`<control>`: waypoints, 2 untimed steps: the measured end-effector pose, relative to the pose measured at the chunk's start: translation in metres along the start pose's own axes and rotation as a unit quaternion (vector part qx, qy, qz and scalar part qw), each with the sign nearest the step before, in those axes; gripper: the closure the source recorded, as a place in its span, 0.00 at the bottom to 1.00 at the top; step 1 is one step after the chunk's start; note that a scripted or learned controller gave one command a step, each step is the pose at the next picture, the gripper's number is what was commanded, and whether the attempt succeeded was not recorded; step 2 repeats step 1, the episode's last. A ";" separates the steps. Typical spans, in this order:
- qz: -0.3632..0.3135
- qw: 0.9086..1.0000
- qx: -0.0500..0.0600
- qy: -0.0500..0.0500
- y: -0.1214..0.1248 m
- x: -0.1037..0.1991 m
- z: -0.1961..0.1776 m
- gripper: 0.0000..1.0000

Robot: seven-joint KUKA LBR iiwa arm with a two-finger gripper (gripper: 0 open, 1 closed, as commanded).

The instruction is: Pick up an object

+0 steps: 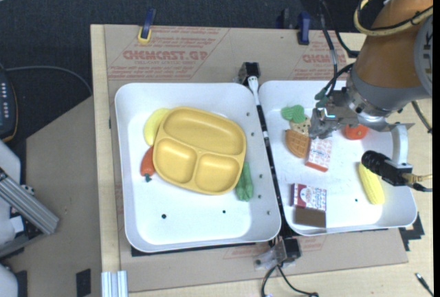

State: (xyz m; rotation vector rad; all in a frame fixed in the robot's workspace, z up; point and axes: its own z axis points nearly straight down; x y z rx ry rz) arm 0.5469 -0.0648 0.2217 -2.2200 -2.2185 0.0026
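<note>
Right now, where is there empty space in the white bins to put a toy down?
The left bin has bare floor along its near edge, below the yellow tray, and a strip at the far edge. In the right bin, the patch between the small box and the corn is bare. It's crowded around the hand.

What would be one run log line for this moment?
arm: over right bin | gripper: low above red-white packet | grasp: not visible | left bin: yellow divided tray
</note>
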 end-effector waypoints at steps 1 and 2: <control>0.000 1.000 -0.003 -0.001 0.008 -0.014 -0.012 1.00; 0.000 1.000 -0.003 -0.001 0.008 -0.014 -0.012 1.00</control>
